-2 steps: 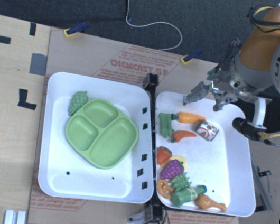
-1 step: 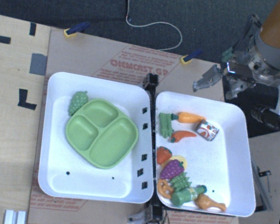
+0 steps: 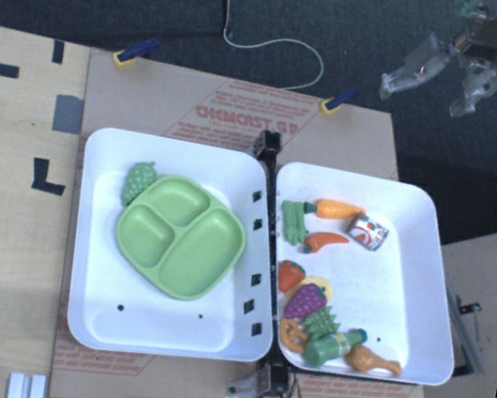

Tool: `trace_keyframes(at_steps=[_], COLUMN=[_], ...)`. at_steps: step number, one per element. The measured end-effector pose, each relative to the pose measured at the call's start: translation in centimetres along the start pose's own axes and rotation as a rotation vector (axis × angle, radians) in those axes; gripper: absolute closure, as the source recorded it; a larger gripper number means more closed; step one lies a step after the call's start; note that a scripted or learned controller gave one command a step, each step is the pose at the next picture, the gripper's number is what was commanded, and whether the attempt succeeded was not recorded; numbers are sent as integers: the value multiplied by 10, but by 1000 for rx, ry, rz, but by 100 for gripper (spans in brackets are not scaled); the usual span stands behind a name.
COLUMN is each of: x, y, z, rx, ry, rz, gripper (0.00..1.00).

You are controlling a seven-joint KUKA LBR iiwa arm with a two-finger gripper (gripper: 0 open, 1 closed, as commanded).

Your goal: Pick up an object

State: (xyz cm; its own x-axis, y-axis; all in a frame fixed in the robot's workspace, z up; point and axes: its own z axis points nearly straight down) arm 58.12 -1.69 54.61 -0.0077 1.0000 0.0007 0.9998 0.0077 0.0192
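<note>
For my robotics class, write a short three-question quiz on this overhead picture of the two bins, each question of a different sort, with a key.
1. True or false: the green divided plate lies in the left bin.
2. Which toy lies nearest the small can in the right bin? A) the orange carrot B) the purple grapes C) the green grape bunch
3. Fill in: the gripper hangs over the dark floor beyond the bins, its fingers spread and holding ____.

Key
1. True; it fills much of that bin, with the green grape bunch at its upper left edge.
2. A; the carrot lies just left of the can.
3. Nothing.
</note>
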Motion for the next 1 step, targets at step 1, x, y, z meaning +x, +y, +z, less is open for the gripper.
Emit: trace_keyframes(at_steps=[1], x=[-2], y=[1], z=[1], rx=[19], ry=[-3], rz=[4], gripper=[100])
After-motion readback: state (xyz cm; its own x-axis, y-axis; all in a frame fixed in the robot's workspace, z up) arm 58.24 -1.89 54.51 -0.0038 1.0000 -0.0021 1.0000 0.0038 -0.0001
